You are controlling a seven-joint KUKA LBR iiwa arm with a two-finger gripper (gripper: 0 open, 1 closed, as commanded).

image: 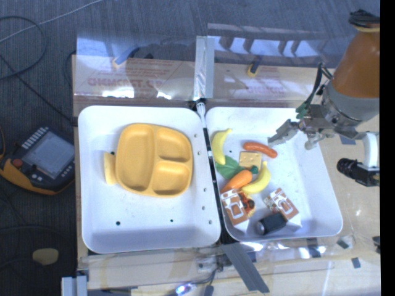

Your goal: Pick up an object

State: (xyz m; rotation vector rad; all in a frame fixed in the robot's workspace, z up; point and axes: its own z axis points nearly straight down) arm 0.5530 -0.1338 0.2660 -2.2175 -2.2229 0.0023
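Our gripper (296, 134) hangs over the right bin (327, 184), fingers seemingly spread and empty; no toy lifted yet.

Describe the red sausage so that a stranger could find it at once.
Look in the right bin, the one crowded with toy food. Near its upper middle lies the sausage, just above a tan cracker. It is the only red thing, thinner than the orange carrot below.
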